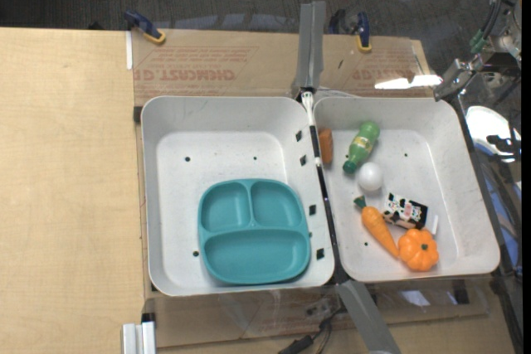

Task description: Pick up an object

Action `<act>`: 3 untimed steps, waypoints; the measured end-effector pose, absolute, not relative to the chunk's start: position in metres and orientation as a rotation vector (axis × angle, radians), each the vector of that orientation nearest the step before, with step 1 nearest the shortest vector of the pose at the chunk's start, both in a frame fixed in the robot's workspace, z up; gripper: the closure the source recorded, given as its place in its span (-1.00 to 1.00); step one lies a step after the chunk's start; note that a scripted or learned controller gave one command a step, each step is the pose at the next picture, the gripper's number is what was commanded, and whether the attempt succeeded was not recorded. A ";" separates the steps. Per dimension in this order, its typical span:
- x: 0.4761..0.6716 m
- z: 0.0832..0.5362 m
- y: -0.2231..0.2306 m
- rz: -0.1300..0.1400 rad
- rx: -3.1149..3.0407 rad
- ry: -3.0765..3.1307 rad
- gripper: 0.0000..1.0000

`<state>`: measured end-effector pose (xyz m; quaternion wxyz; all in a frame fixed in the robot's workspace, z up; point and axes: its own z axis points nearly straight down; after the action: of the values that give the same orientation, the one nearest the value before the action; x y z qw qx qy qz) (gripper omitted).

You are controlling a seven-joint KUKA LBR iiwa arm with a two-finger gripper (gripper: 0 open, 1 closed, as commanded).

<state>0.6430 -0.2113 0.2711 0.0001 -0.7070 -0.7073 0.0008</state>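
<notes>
The right bin (448, 137) holds several small objects. A green bottle (362, 145) lies tilted near its back left, with a white ball (369, 176) just in front of it. A small orange-brown sausage (326, 147) lies against the bin's left wall. Toward the front lie a carrot (379, 230), an orange pumpkin (417, 249) and a black-and-white cow-patterned carton (406, 212), all close together. The left bin (166, 178) holds a teal divided plate (254, 230) at its front middle.
A wooden tabletop (62, 178) spreads to the left of the bins. Cardboard (216, 66) held by blue and orange clamps (145, 26) lies behind them. A grey post (311, 46) rises at the seam between the bins. Cables and metal fittings (489, 54) crowd the right edge.
</notes>
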 end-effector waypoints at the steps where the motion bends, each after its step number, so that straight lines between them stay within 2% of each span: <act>1: 0.650 0.164 -0.155 0.003 -2.070 -2.360 -1.00; 2: 0.651 0.094 -0.127 -0.001 -1.948 -2.469 -1.00; 3: 0.591 0.093 -0.140 0.000 -1.915 -2.493 -1.00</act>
<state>0.5913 -0.1402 0.0926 -0.0007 -0.6092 -0.7930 -0.0001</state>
